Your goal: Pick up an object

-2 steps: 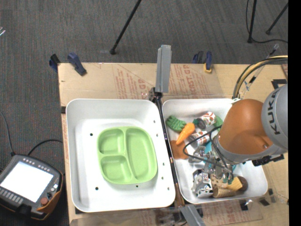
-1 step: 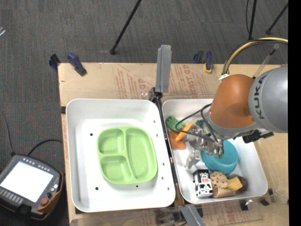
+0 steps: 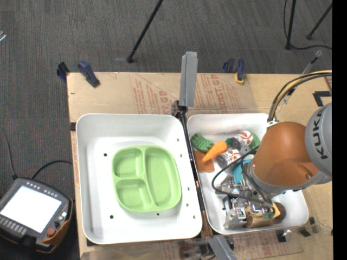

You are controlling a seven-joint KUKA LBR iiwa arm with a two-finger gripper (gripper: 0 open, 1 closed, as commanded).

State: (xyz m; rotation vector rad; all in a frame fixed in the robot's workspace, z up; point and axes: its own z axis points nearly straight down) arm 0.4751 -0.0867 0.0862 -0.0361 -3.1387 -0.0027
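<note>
Down in the right bin (image 3: 217, 124), low toward its near corner, the hand (image 3: 245, 202) is seen buried among clutter, with the orange band of the arm (image 3: 282, 156) looming directly above and masking much of it. Objects are heaped in this bin because it serves as the pick source: a carrot (image 3: 215, 150) lies at a slant near the divider, a green ridged toy (image 3: 201, 142) is tucked just beside its leafy end, and two small cans (image 3: 241, 141) are crowded against the arm's edge. A brown cylindrical item (image 3: 260, 214) rests right at the hand's lower side, possibly touching it, though contact cannot be confirmed. How far the hand is spread cannot be told; wires and metal parts hide it, and nothing is visibly held. Over in the left bin (image 3: 92, 140), a green divided plate (image 3: 146, 179) sits flat at the centre, presumably kept as a drop spot. Both bins are carried side by side on the cardboard-topped surface (image 3: 135, 91).
</note>
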